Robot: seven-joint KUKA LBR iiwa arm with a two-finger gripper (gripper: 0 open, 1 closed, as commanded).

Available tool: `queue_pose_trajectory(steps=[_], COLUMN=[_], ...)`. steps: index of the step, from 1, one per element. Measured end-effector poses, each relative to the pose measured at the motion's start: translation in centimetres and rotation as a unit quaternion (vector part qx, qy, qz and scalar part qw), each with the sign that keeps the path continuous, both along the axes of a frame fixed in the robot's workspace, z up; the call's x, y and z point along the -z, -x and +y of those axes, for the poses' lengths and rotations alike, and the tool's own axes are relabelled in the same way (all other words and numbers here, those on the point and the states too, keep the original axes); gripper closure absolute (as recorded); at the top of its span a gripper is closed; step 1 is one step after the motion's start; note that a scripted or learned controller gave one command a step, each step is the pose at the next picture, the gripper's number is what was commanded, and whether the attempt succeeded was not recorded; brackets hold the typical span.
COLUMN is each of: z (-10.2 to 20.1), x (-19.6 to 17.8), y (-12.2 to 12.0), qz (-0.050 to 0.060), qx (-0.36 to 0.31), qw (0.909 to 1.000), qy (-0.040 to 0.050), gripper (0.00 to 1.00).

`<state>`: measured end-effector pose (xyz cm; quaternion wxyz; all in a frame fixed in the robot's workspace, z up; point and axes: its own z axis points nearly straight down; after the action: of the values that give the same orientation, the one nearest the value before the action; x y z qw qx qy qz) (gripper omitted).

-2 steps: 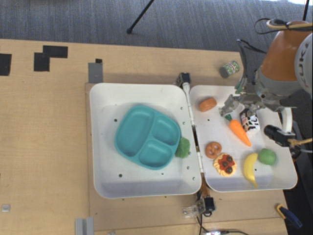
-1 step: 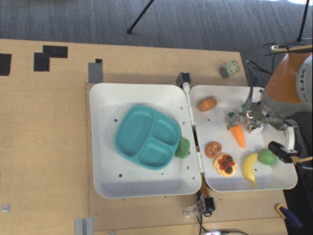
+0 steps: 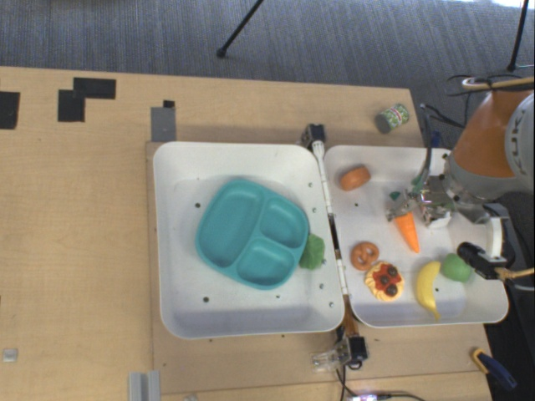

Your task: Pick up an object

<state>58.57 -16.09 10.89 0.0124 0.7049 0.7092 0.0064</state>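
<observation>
Gripper (image 3: 415,205) over carrot (image 3: 407,230) in right bin (image 3: 493,312), teal tray (image 3: 253,232) in left bin (image 3: 167,224)

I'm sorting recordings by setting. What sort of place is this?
Probably a robotics lab: a robot arm reaches over two white bins, toy food such as a carrot lies inside, and the bench stands on grey carpet.

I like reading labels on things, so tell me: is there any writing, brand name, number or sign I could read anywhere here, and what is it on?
No text can be read in this view.
Small can on the bench beyond the right bin: its green wrapper has a printed label, too small and blurred to read.
Teal divided plate, toy carrot and banana: no markings visible.
</observation>
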Motion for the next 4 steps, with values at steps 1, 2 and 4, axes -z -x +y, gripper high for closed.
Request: queue_pose_trajectory(steps=[1,2,4], z=[0.0,0.07,0.13], x=[0.02,0.08,0.13], y=[0.02,0.23,0.34], qz=[0.0,-0.002,-0.002], qx=[0.0,0.0,-0.001], qw=[1.0,1.0,1.0], qy=[0.0001,0.0009,0.0007], gripper=[0.0,0.0,0.0])
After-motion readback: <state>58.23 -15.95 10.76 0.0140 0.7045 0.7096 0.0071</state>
